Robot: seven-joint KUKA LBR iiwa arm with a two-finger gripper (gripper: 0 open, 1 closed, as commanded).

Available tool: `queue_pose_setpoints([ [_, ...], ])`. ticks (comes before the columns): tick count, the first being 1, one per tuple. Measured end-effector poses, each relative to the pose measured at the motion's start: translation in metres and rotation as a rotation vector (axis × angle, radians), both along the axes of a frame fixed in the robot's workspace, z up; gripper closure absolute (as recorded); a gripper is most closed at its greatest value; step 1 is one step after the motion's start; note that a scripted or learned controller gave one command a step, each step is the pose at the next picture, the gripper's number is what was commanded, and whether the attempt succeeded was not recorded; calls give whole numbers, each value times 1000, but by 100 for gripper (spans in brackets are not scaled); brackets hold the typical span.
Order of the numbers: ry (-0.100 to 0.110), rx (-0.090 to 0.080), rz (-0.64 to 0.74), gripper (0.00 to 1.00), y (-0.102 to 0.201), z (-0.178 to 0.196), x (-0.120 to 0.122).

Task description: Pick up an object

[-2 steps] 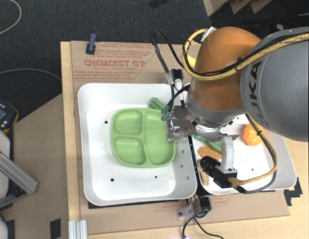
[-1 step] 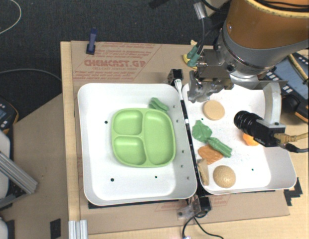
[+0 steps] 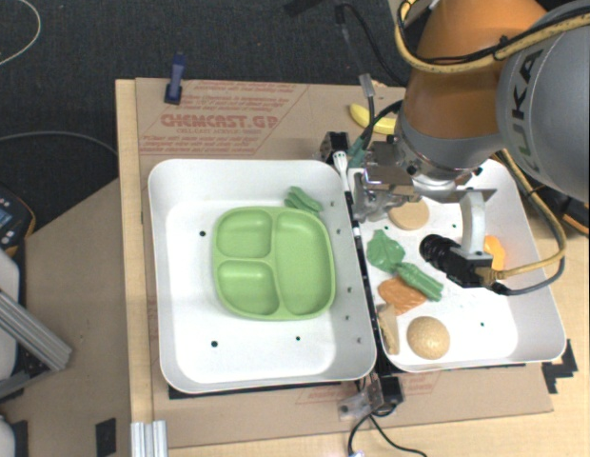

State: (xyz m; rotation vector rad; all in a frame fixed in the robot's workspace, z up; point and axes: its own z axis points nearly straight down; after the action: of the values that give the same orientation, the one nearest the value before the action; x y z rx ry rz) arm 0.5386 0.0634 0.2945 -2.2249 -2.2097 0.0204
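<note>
My gripper point(image 3: 375, 196) hangs under the orange-banded wrist, over the far left corner of the right bin point(image 3: 533, 327), close to the wall between the bins. Just below it in that bin lie a green leafy piece point(image 3: 383, 251), a green stick-shaped piece point(image 3: 422, 281) and an orange piece point(image 3: 400, 296). A tan round bun point(image 3: 428, 336) sits near the front, and a flat tan disc point(image 3: 409, 215) lies partly under the wrist. Nothing can be seen held.
The left bin point(image 3: 181, 255) holds a green divided plate point(image 3: 274, 261) and a small green piece point(image 3: 302, 199) at the plate's far right corner. A small orange piece point(image 3: 494, 250) lies at the right bin's right. A yellow item point(image 3: 361, 114) sits behind the bins.
</note>
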Motion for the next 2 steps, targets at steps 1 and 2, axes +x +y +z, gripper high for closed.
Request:
queue_pose_setpoints([
  [1, -7, 8, 16, 100, 89, -7, -21],
  [2, -20, 12, 18, 100, 156, 68, -61],
])
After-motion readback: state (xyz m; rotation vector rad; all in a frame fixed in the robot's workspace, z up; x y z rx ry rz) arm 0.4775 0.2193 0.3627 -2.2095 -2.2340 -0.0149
